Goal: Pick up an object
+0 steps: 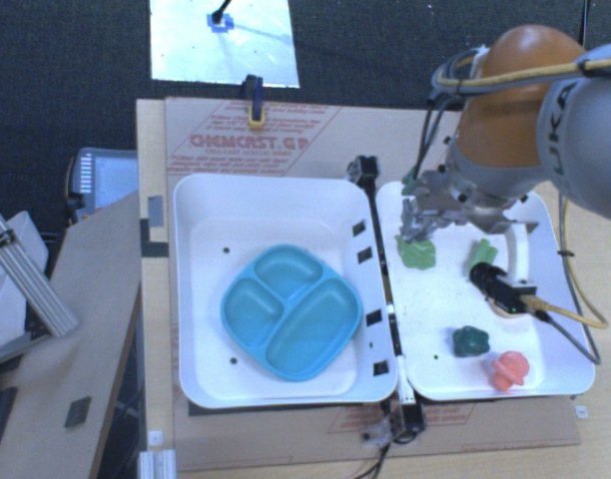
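Under the jaws, 1 lumpy, pale-green object, matte.

a robotics lab: a grey arm over two white bins on a cardboard-lined bench.

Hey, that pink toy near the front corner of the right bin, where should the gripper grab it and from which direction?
Probably straight down from above, closing across the middle of the pink toy. It looks small and lumpy and lies flat on the floor of the right bin. The rim is close in front, and the dark green toy sits just to its left.
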Robot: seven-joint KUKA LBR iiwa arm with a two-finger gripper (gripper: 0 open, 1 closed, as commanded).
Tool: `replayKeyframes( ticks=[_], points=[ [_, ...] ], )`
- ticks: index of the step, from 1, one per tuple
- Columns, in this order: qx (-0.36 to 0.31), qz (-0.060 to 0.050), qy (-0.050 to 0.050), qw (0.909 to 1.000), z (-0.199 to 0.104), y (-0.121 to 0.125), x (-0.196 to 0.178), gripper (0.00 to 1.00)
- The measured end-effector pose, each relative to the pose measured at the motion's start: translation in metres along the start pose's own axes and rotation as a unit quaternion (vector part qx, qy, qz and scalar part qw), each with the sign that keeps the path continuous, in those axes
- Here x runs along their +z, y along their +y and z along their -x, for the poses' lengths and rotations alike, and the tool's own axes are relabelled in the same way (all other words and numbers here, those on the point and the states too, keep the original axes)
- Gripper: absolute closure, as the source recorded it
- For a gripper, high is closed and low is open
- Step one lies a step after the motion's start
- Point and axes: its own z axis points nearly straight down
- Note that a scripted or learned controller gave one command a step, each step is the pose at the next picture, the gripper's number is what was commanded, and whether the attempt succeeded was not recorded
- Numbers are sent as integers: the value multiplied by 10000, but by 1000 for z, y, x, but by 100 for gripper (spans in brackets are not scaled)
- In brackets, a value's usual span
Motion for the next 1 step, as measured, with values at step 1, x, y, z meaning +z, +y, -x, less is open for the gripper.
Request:
replayKeyframes(
  ticks=[1],
  points=[
    [0,-1,1,10000,-59,5,13,100]
  ],
)
